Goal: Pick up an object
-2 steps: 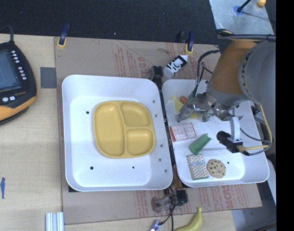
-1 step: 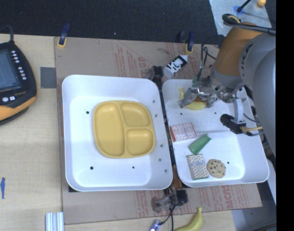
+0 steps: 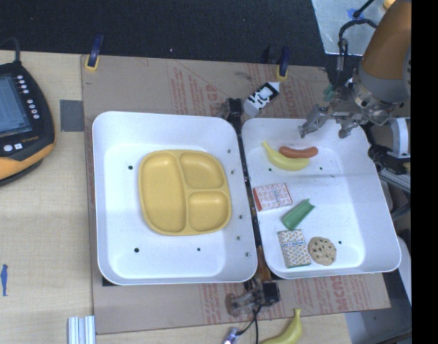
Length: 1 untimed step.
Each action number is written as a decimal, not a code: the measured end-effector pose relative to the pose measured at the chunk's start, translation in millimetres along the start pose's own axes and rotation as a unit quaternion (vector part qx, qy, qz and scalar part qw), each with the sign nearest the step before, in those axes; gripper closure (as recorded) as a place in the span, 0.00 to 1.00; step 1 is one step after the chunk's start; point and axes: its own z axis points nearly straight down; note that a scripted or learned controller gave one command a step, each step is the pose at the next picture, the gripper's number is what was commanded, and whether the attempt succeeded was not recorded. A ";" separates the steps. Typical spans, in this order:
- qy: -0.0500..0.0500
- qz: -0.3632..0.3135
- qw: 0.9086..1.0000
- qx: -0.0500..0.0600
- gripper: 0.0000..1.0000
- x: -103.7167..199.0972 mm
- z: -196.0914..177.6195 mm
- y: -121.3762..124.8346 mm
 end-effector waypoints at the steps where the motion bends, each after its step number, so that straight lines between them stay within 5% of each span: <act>1: 0.000 -0.001 1.000 0.002 0.00 3.5 103.0 -0.8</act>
